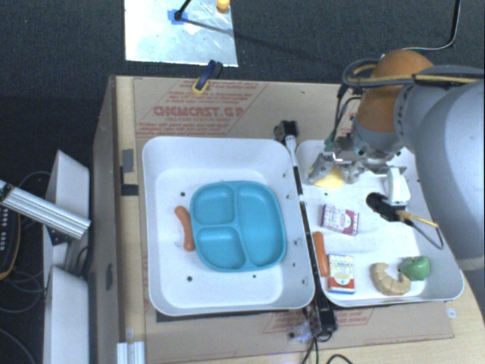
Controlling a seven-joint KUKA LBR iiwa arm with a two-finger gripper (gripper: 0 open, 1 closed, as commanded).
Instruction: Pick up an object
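red "chemcast gp" lettering runs across the brown board (198, 112) behind the bins.

Floor: you look down on dark carpet (318, 29) around the table.
Table: its top (227, 105) is brown board printed with red lettering, lying at a slant in your view.
Sheet: a shiny silver square (163, 29) lies on the carpet beyond the table.
Left side: a metal rail (45, 209) and white panels (64, 184) stand beside the table.
Cable: a black cable (457, 10) crosses the carpet at upper right.
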